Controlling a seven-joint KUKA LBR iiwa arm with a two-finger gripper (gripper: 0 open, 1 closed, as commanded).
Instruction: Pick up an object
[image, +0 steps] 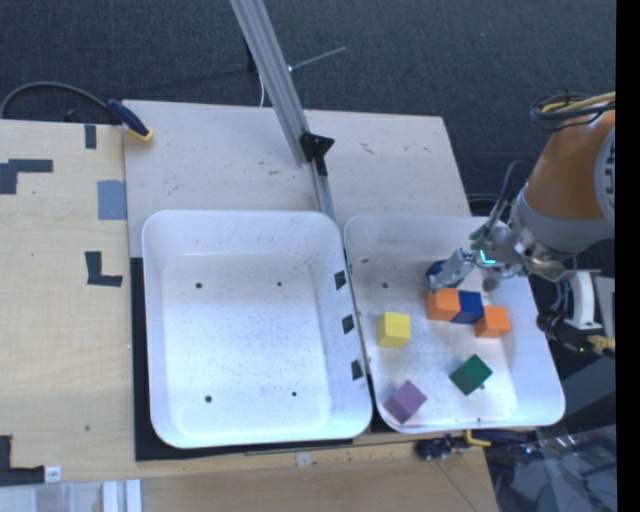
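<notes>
The right bin (530, 395) holds several small blocks. An orange block (443, 303), a blue block (469, 306) and a second orange block (492, 320) lie in a row touching each other. Further forward lie a yellow cube (394, 328), a green block (470, 374) and a purple block (405, 400). My gripper (447, 270) hangs over the right bin, just behind the first orange block and close above it. Nothing is visibly held in it.
The left bin (160, 300) stands beside the right one, their rims meeting at the middle. A grey metal rail (285, 95) slants down from the top to the bins' shared back corner. The grey and orange arm (565, 190) comes in from the right.
</notes>
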